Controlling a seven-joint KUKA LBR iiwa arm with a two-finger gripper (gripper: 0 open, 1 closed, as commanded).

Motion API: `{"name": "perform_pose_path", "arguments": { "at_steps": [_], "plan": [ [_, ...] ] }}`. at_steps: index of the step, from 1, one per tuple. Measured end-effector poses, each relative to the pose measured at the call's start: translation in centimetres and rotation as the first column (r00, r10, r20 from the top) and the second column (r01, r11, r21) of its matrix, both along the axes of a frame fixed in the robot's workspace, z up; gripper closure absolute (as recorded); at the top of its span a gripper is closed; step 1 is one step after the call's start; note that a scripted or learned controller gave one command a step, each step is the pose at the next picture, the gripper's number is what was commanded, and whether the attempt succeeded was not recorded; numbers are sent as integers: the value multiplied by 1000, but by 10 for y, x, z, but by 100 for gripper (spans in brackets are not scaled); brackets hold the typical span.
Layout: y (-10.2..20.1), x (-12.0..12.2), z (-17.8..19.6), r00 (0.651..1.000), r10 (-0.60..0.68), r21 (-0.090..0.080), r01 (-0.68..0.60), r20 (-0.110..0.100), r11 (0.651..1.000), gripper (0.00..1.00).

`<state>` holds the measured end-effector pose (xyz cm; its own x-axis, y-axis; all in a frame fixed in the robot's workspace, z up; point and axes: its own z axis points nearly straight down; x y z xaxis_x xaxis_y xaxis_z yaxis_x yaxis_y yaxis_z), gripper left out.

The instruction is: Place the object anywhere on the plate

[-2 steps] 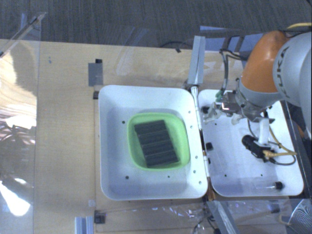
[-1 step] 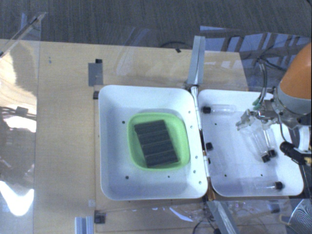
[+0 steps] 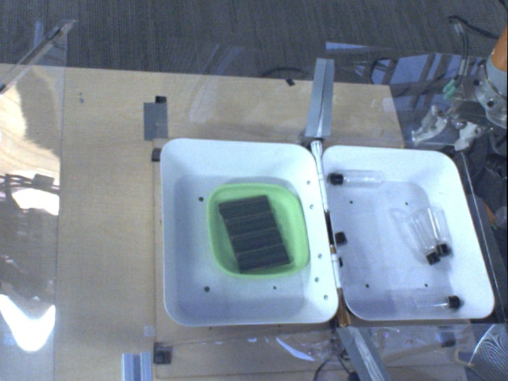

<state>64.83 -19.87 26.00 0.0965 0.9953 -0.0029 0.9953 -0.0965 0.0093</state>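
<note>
wood bench [image 3: 95, 213], 2 white bins [image 3: 238, 153] (side by side)

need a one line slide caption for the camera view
Green plate holding a dark ridged block in the left bin; clear black-capped tubes scattered in the right bin.

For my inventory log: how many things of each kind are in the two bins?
Clear tubes with black caps: 4
Green plate: 1
Dark ridged block: 1
Total: 6
</note>
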Motion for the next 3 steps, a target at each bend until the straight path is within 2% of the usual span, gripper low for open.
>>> {"name": "perform_pose_path", "arguments": {
  "at_steps": [1,2,3],
  "plan": [
    [5,-79,122,963,270,-5,-270,2,963,0],
    [-8,-137,178,911,413,-8,-413,2,911,0],
    [-7,-159,178,811,584,-8,-584,-2,811,0]
  ]
}}
